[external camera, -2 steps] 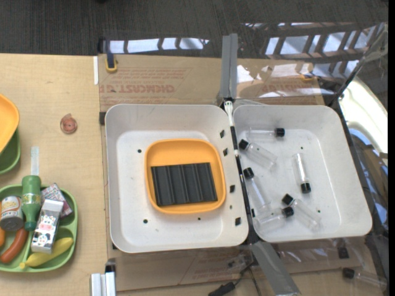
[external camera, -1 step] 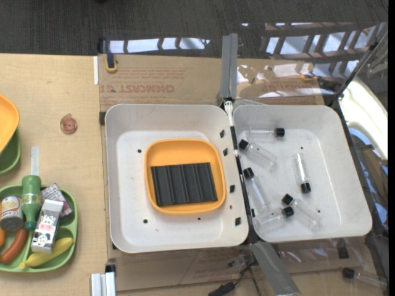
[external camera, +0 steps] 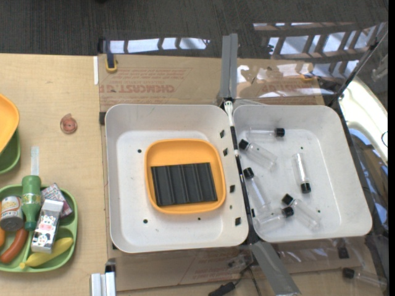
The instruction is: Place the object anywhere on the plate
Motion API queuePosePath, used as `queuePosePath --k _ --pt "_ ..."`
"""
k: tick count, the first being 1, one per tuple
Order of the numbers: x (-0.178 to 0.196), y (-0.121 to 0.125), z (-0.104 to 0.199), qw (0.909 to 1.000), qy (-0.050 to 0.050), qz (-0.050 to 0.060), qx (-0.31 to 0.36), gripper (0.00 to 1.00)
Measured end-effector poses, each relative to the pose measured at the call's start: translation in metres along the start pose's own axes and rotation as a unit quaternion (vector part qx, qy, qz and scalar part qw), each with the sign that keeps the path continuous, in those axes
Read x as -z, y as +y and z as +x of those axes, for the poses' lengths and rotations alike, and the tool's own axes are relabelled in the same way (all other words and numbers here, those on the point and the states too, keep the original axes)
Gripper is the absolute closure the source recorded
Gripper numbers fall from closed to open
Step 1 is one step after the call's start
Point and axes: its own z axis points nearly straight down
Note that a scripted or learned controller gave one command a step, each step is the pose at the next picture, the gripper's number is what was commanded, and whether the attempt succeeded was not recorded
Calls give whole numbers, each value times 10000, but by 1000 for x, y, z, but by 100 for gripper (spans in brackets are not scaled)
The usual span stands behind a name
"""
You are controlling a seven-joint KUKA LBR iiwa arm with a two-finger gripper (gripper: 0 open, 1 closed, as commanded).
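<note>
Clear vial (external camera: pixel 302 172), long axis near-vertical

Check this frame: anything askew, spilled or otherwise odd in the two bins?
Nothing looks spilled or damaged. The orange plate sits flat in the left bin with a dark ridged slab on it. Clear black-capped vials lie scattered at mixed angles in the right bin.

— What lies in the left bin?
— An orange plate (external camera: pixel 185 155), square with rounded corners, flat at the centre, carrying a dark ribbed insert.
— And the objects?
— Clear vials (external camera: pixel 300 171) with black caps, scattered in the right bin.
</note>
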Motion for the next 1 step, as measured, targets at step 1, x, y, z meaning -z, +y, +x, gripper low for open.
queuePosePath --k 1 --pt "0 -3 -9 9761 6 -5 2174 0"
